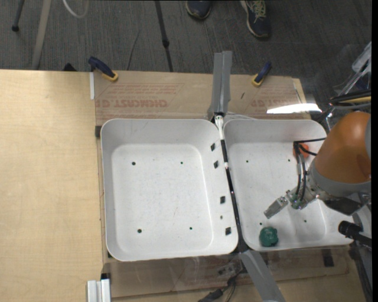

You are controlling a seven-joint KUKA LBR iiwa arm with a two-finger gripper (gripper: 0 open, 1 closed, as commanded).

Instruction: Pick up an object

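On a pale wooden bench (pixel 41 177): two shallow white bins side by side, left bin (pixel 112 194) and right bin (pixel 248 141), butted along a dark centre seam with small black clips. Under the bins' far edges, a flat sheet of brown cardboard (pixel 147 97), pinned by two clamps with blue-and-yellow handles, one (pixel 101 68) at its far left corner, the other (pixel 261 73) towards far right. Grey strut (pixel 221 82) running from the far edge down to the seam. Beyond the bench, grey carpet (pixel 118 29), thin tripod legs (pixel 162 35), two shoes (pixel 257 17) at the top edge.

Red print on the cardboard, upside down and mirrored from this angle; not legible with any confidence.

Over the right bin, reaching in from the right: grey arm with orange band (pixel 348 147), cables trailing off the wrist. Gripper (pixel 277 206) low over the bin floor, pointing down-left. Whether clenched or released: cannot tell, too small and blurred. Nothing visibly grasped.

Small green lump-shaped object (pixel 269 236) lying on the right bin's floor, by the near wall, towards the near left corner. Just beside the gripper tip, on its near side, slightly left; apart, not touching.
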